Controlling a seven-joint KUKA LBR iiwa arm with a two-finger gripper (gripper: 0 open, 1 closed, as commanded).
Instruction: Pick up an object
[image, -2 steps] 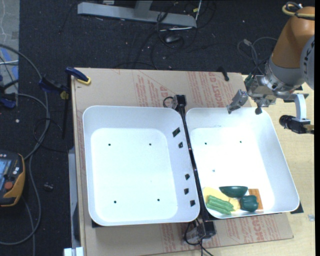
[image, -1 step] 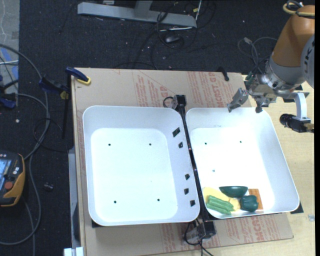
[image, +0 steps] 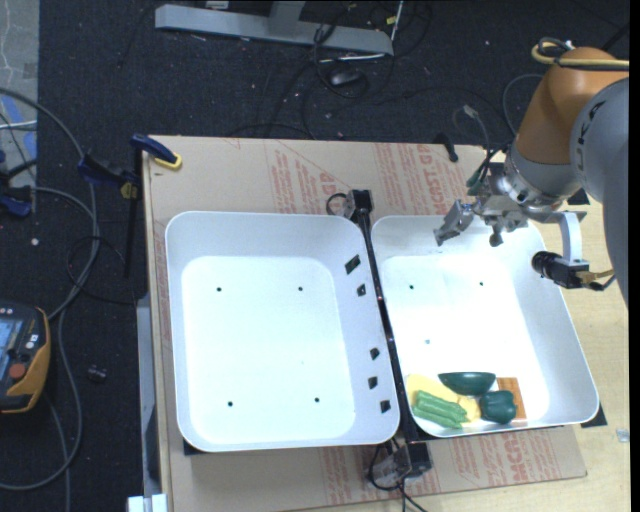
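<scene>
Gripper (image: 468, 228) hovers at 12 o'clock over the right bin (image: 560, 330), jaws spread, nothing between them. Pick not begun; the toys (image: 465, 397) wait at 6 o'clock.

one fixed camera, above the bench (image: 300, 165), slanted down, both bins (image: 190, 300) visible

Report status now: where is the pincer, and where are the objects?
Pincer open, nothing held, over right bin's far edge. Objects clustered in its near corner. Path between looks clear.
</scene>
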